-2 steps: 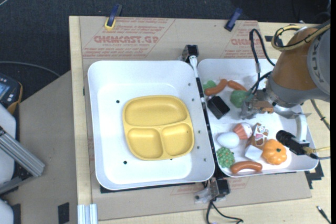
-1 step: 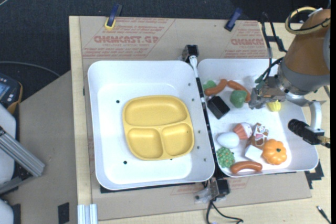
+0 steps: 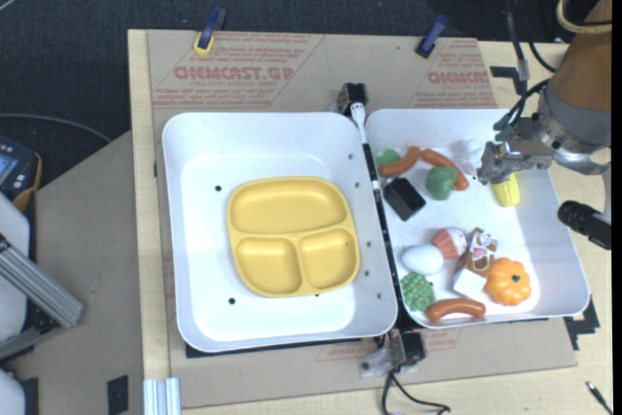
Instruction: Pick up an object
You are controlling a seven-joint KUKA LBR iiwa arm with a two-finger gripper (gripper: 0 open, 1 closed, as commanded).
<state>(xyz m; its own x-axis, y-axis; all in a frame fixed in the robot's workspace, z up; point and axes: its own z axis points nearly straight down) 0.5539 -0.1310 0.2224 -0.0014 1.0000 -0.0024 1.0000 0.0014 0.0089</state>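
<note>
My gripper (image 3: 494, 167) hangs over the upper right part of the right bin (image 3: 554, 238), on the grey arm that comes in from the right. Just below it lies a small yellow corn piece (image 3: 506, 192), close to the gripper, and contact cannot be judged. To its left lie a green ball (image 3: 441, 181) and an orange sausage (image 3: 425, 157). I see nothing held in the gripper.
The right bin also holds a black block (image 3: 403, 198), a white egg (image 3: 422, 259), a gingerbread house (image 3: 478, 251), an orange pumpkin (image 3: 508, 281), a broccoli piece (image 3: 418, 290) and a second sausage (image 3: 455, 309). A yellow divided plate (image 3: 290, 235) lies in the left bin (image 3: 194, 209).
</note>
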